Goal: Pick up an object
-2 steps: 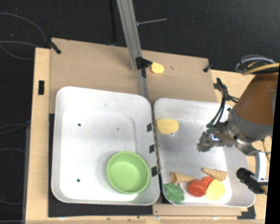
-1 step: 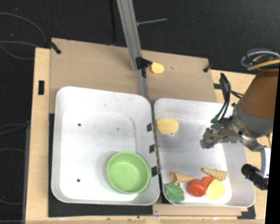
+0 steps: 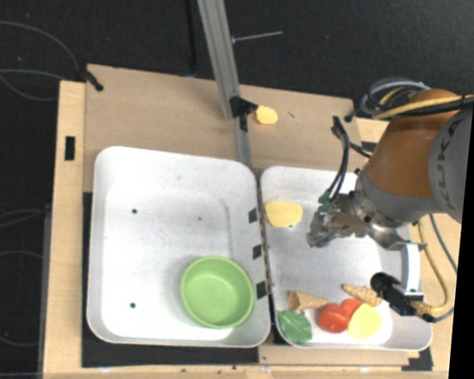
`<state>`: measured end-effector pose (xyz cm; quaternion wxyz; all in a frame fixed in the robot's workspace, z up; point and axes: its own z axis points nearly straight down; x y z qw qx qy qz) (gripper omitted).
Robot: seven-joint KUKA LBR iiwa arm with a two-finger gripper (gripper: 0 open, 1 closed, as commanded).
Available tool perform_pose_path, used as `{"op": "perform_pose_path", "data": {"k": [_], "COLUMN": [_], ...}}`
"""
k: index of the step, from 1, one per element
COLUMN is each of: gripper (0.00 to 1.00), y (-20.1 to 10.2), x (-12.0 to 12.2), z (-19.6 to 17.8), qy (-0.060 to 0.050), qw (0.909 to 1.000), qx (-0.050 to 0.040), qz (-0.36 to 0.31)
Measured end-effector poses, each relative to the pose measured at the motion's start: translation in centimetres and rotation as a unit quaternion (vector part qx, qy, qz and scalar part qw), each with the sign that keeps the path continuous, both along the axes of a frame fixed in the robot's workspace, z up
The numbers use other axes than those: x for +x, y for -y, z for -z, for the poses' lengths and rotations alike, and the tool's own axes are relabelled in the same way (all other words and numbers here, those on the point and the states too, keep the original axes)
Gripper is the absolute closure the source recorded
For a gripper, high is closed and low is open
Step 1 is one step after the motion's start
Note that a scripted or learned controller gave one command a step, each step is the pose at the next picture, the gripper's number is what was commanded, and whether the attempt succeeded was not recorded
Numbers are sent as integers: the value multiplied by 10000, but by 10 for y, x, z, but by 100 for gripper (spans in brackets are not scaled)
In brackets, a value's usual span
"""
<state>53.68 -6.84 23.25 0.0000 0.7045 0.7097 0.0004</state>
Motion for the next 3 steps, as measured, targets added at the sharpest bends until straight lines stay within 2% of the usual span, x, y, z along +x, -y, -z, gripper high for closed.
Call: {"op": "perform_pose_path", "data": {"k": [1,2,3], "gripper": [100,100,100], "y": [-42,-88,-146], "x": [12,13,26], "z": [-3,-4,-15], "qy": [5,5,5], "qw": [10000,10000,10000], "qx": [5,6,10], "qz": [-3,-3,-12]}}
